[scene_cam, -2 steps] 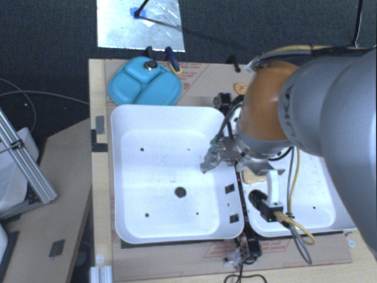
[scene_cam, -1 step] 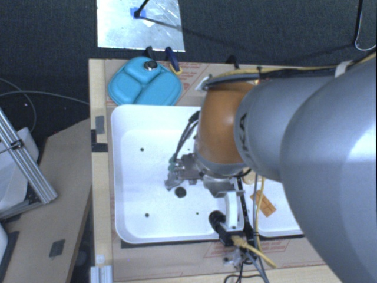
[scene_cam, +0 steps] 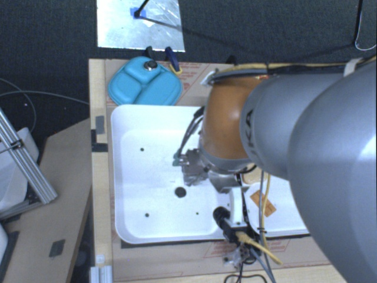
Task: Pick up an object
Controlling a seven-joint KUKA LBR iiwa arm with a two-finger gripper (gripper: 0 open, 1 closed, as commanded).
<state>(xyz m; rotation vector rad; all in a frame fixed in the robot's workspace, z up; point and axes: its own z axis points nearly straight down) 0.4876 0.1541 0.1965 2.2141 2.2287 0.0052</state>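
Note:
My gripper (scene_cam: pixel 189 168) hangs low over the right half of the left white bin (scene_cam: pixel 132 175), under the orange band of the wrist. The arm's bulk hides most of it. A small round black thing (scene_cam: pixel 180 192) lies on the bin floor just below and left of the gripper; whether the two touch cannot be made out. An orange piece (scene_cam: pixel 263 203) shows in the right bin (scene_cam: pixel 288 217), mostly hidden beneath the arm.
A blue divided tray (scene_cam: pixel 145 84) sits on the bench behind the left bin. Beyond it lies a shiny metal sheet (scene_cam: pixel 138 16). The grey arm covers most of the right bin. An aluminium frame (scene_cam: pixel 26 170) stands at the left.

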